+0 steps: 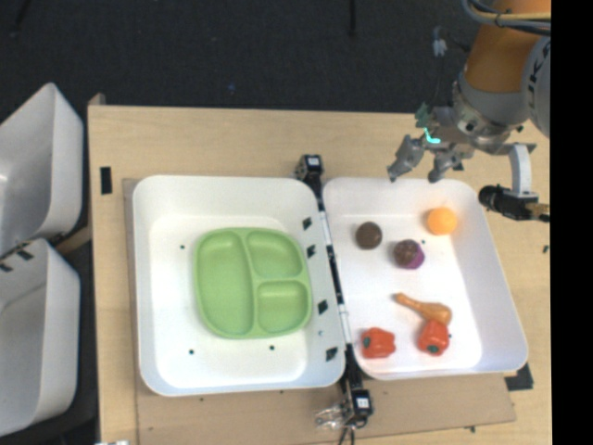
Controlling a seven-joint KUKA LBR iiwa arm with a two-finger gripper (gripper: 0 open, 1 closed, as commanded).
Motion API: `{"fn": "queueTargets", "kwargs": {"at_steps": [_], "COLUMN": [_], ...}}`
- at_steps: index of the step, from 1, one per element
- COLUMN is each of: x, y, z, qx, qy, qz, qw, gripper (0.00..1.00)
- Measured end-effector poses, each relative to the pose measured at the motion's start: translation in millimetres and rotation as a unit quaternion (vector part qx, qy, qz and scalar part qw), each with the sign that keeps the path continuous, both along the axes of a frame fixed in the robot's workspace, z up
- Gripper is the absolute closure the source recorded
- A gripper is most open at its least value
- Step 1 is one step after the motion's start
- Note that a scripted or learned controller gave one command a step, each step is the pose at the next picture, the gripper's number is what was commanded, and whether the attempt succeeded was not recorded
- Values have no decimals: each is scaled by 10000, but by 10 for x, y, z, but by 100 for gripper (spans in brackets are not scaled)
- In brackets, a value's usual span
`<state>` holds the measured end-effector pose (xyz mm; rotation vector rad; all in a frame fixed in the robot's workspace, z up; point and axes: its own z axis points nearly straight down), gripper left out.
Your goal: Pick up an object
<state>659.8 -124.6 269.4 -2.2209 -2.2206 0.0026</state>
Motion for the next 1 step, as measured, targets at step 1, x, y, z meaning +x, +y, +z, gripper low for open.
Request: {"fn": "queueTargets", "kwargs": {"at_steps": [1], "x": [6], "y": [0], "z": [15], "qx": [-5], "qy": [-14], "qz": [5], "qw": [10000], "gripper": [0]}}
